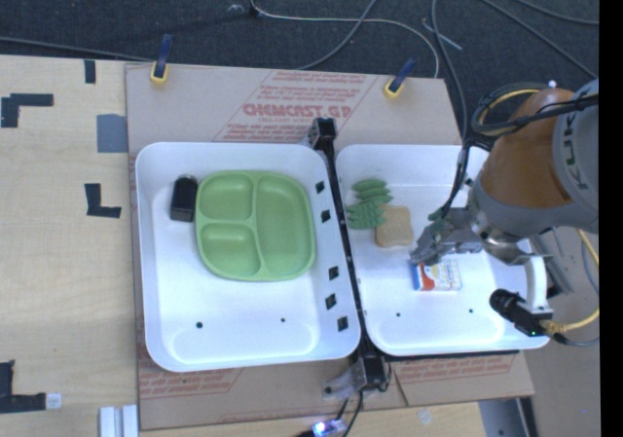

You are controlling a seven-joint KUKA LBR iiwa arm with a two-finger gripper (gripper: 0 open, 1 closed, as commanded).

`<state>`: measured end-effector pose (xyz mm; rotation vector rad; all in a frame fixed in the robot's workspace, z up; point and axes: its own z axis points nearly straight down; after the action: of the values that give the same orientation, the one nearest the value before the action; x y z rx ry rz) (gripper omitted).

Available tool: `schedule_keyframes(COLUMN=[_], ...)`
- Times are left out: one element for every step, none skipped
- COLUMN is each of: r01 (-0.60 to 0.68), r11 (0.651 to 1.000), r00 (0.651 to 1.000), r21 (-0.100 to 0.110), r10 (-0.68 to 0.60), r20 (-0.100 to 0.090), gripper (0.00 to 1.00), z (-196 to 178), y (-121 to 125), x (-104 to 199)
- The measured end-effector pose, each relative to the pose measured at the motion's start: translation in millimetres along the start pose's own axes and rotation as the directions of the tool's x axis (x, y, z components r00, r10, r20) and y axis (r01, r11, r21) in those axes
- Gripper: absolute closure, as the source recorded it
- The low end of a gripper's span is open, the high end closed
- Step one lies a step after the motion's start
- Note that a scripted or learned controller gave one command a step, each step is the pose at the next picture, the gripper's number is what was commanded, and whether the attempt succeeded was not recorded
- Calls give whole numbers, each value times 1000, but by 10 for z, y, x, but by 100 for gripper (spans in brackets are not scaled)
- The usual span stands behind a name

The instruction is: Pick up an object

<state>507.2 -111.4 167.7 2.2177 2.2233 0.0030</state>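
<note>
I read the right shallow white plastic bin (389,328) first. The two-finger metal gripper (431,248) sits low over a small flat white packet with red and blue print (443,276), covering its upper left corner; I cannot tell how the gripper is set. Just beyond lie a tan square sponge-like block (394,227) and a green ridged leafy toy (368,201), touching. In the left white bin (156,260), a light green divided plastic tray (256,225) lies beside a small black block (183,199).
</note>
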Motion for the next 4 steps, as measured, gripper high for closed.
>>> schedule_keyframes(r01=[-1,-1,3,3], r11=[1000,1000,1000,1000], r00=[1000,1000,1000,1000], r21=[-2,-2,5,6], r10=[1,1,-3,-3], r20=[1,1,0,0], gripper=[100,100,100,100], z=[-623,-1152,-924,-719], y=[-32,-19,8,25], x=[-11,-10,528,1026])
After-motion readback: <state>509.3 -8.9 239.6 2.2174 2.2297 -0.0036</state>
